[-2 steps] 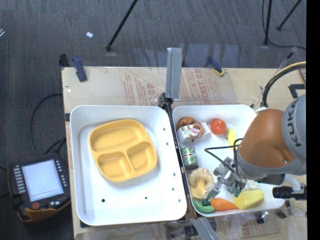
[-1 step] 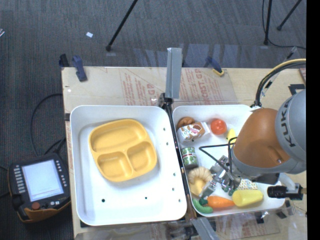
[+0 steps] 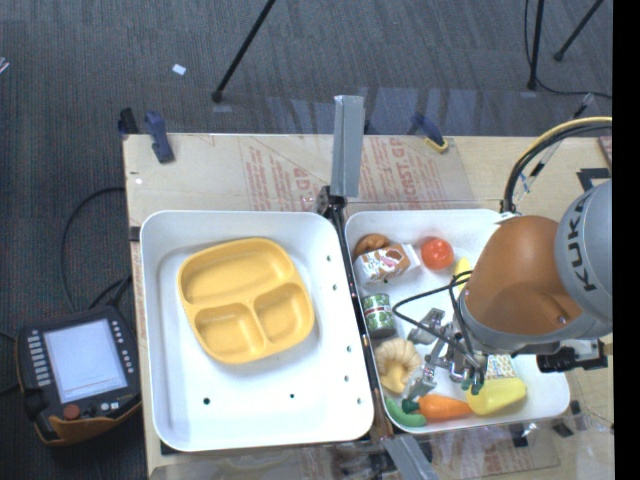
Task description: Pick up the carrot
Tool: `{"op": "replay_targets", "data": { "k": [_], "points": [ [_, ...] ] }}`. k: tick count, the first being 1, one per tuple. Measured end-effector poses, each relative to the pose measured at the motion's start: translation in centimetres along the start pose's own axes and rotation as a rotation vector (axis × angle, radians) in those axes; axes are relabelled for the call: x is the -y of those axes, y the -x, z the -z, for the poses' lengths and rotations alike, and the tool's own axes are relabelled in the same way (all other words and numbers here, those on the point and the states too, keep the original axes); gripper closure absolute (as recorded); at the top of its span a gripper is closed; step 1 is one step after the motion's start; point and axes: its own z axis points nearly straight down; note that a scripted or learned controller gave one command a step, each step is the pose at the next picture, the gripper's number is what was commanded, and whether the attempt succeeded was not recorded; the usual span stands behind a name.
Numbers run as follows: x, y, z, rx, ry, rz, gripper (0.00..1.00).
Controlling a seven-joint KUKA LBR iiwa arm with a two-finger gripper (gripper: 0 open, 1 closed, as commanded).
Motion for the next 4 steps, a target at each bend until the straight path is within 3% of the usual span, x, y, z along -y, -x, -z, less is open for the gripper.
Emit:
{"op": "replay_targets", "data": {
  "k": [1, 2, 3, 4],
  "points": [
    [3.4, 3.8, -0.7, -0.024, -0.004, -0.079, 0.0],
    [0.3, -0.5, -0.5, -0.019, -0.005, -0.32, 0.0],
    [0.2, -0.5, 0.4, -0.022, -0.005, -0.317, 1.0],
    [0.0, -0.9, -0.7, -0.027, -0.008, -0.248, 1.0]
  ]
}}
